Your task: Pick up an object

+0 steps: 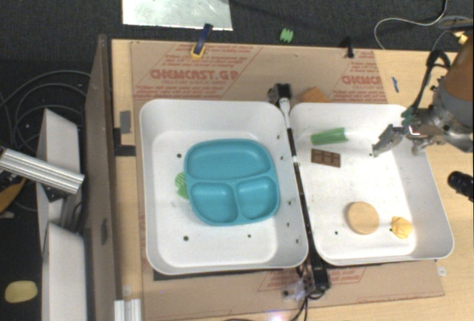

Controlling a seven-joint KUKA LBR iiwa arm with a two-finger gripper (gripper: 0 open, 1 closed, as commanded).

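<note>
The right bin [426,186] holds a green cylinder [328,136], a brown chocolate bar [325,158], a round tan disc [363,217] and a small yellow-orange lump [401,227]. My gripper [402,141] hangs over the bin's upper right part, right of the green cylinder and apart from it. Its fingers are spread open with nothing between them. The arm comes in from the right edge.
The left bin [159,164] carries a blue divided plate [231,180], with a bit of a green item [180,181] peeking out at its left side. A black divider [291,149] runs between the bins. Cables hang at the upper right.
</note>
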